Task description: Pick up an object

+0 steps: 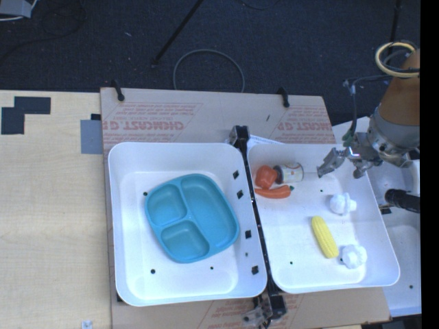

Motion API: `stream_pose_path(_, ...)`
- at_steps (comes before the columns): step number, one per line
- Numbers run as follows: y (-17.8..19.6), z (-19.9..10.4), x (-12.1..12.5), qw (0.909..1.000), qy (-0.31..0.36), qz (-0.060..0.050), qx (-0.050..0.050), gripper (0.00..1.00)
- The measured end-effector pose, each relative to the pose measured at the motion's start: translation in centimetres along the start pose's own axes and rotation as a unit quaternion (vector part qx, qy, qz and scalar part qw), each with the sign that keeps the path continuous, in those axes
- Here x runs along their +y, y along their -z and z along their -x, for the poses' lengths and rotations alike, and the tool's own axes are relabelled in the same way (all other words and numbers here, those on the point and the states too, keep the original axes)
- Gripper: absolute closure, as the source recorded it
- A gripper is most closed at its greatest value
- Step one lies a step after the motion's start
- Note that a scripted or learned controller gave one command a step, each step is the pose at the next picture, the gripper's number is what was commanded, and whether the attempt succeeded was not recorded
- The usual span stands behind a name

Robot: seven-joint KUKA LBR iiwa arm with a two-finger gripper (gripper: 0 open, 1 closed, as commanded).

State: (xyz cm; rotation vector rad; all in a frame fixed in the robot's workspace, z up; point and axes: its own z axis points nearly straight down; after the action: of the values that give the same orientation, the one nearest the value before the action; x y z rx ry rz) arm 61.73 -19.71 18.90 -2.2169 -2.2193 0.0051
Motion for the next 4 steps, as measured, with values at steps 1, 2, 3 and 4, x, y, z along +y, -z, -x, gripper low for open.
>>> stream_pose_path(1, -5.1, 0.5, -0.9, 1.0, -0.001, -0.001, 0.0, 0.0)
stream_pose_path(2, -10.5, 0.4, -0.9, 1.0, -0.001, 0.0, 0.0, 0.0)
stream_pose_path(3, -9.2, 0.4, -0.8, 1.0, -0.001, 0.002, 0.0, 1.0)
stream_pose_path(4, -4.9, 0.6, -0.7, 1.0, 0.0, 0.004, -0.001, 1.0)
